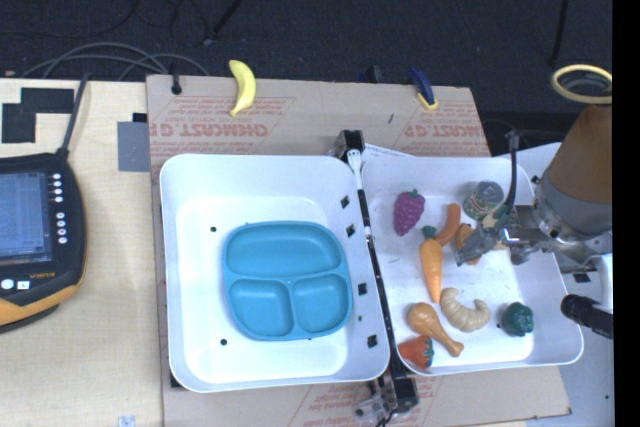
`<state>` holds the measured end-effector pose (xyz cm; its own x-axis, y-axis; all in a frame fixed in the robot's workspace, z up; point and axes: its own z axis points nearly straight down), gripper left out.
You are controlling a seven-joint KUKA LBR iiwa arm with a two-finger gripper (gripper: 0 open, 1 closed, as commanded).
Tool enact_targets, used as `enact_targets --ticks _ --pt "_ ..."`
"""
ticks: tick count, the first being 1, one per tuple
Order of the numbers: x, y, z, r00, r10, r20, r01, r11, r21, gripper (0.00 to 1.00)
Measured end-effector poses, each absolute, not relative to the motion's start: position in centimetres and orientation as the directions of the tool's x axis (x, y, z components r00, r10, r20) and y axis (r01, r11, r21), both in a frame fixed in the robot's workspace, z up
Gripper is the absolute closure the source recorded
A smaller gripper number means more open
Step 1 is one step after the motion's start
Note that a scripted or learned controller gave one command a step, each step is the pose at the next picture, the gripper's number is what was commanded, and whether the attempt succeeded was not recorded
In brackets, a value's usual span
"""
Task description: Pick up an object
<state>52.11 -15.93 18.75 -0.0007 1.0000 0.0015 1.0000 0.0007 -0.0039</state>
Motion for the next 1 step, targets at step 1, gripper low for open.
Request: enact_targets --ticks 1 --pt "53.91 -14.38 8.29 -0.001 1.000 0.000 1.000 0.001 -0.002 0.00"
